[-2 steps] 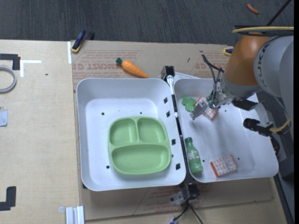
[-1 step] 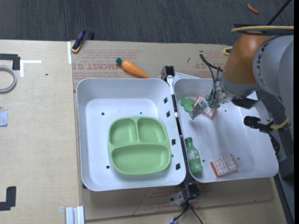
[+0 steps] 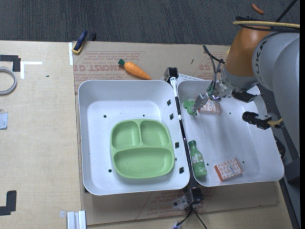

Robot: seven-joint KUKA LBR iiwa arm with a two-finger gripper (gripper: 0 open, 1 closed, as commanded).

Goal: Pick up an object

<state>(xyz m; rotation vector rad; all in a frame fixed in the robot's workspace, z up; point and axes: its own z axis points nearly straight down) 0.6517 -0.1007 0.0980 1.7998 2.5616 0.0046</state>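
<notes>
My gripper (image 3: pixel 202 100) is low in the far left part of the right bin (image 3: pixel 257 151), at the end of the grey arm with the orange band. Its tip is right beside a small green object (image 3: pixel 190 106), and I cannot tell whether they touch. A pale pink packet (image 3: pixel 210 108) lies just under the gripper. A green bottle (image 3: pixel 197 159) lies along the bin's left wall, near the front. An orange patterned box (image 3: pixel 228 169) rests at the front of the same bin.
The left bin (image 3: pixel 95 104) holds a green divided plate (image 3: pixel 142 148). A toy carrot (image 3: pixel 135 69) lies on the cardboard behind the bins. A black clamp (image 3: pixel 171 74) sits where the bins meet at the back. A black part of the arm (image 3: pixel 257 120) overhangs the right bin's right side.
</notes>
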